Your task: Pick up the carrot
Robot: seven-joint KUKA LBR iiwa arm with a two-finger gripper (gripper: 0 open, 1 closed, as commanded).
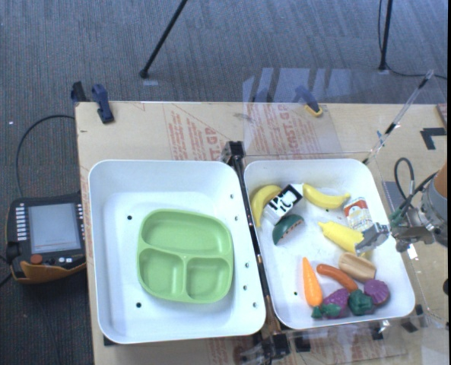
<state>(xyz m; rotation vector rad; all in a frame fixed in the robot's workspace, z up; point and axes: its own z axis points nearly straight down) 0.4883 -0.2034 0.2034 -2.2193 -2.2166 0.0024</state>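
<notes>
orange carrot (311, 281) lies untouched near the front of the right bin (389, 196), beside a sausage (337, 276). the gripper (377, 236) waits at the bin's right rim; released or clenched, i cannot tell. all picking is left to do.

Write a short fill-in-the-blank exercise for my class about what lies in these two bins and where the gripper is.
1. The green divided plate lies in the ____ bin.
2. The carrot is coloured ____.
3. The gripper is over the ____ bin.
4. The number of compartments in the plate is ____.

Missing words: left; orange; right; three
</notes>
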